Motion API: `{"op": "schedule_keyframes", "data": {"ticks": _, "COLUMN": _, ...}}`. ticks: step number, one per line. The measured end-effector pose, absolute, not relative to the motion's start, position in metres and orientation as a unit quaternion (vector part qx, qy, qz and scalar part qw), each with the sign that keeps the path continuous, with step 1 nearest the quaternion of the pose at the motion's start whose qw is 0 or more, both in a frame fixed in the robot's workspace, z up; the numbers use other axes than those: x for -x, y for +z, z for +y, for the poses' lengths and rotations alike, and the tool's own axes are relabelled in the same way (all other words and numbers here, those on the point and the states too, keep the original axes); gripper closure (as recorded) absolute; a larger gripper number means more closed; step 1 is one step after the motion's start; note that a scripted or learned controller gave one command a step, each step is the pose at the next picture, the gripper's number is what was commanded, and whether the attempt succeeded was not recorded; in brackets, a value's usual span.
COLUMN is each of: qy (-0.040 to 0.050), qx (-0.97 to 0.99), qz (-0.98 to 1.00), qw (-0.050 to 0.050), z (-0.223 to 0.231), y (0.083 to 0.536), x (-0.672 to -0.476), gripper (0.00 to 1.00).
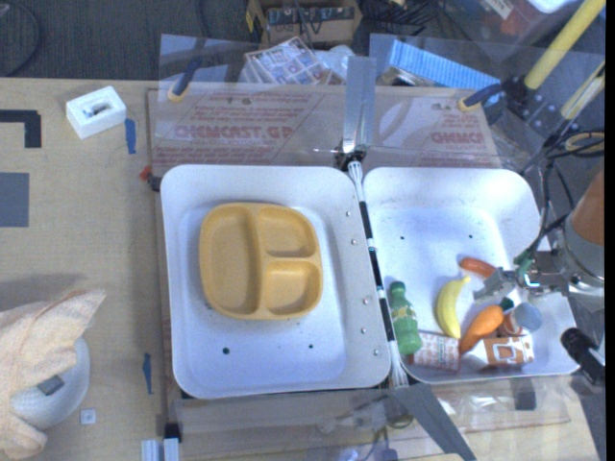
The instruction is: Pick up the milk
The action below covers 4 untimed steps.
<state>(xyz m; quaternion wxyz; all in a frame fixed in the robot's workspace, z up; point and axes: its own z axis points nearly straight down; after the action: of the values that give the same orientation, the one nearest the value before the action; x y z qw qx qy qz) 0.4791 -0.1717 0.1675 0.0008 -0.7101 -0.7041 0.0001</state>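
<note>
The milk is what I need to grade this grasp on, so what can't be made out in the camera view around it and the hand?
- Hand: too small and blurred to tell whether it grips anything.
- Milk: two cartons, the orange-white carton and the lying carton, have unreadable labels, so which is the milk is unsure.
- Arm: cut off by the right edge.
- Carrot: overlaps both cartons, hiding part of each.
</note>
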Motion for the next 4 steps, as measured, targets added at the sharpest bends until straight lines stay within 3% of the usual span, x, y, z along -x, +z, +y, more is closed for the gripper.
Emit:
{"op": "schedule_keyframes", "data": {"ticks": 1, "qy": -0.0018, "qx": 0.635, "qz": -0.772, "qw": -0.003, "z": -0.206, "y": 0.088, "x": -0.520, "gripper": 0.00}}
{"op": "schedule_keyframes", "data": {"ticks": 2, "qy": -0.0056, "qx": 0.615, "qz": -0.788, "qw": -0.001, "z": -0.218, "y": 0.089, "x": -0.484, "gripper": 0.00}}
{"op": "schedule_keyframes", "data": {"ticks": 3, "qy": -0.0051, "qx": 0.617, "qz": -0.787, "qw": -0.005, "z": -0.221, "y": 0.099, "x": -0.485, "gripper": 1.00}}
{"op": "schedule_keyframes", "data": {"ticks": 4, "qy": -0.0002, "qx": 0.638, "qz": -0.770, "qw": -0.001, "z": -0.178, "y": 0.174, "x": -0.493, "gripper": 1.00}}
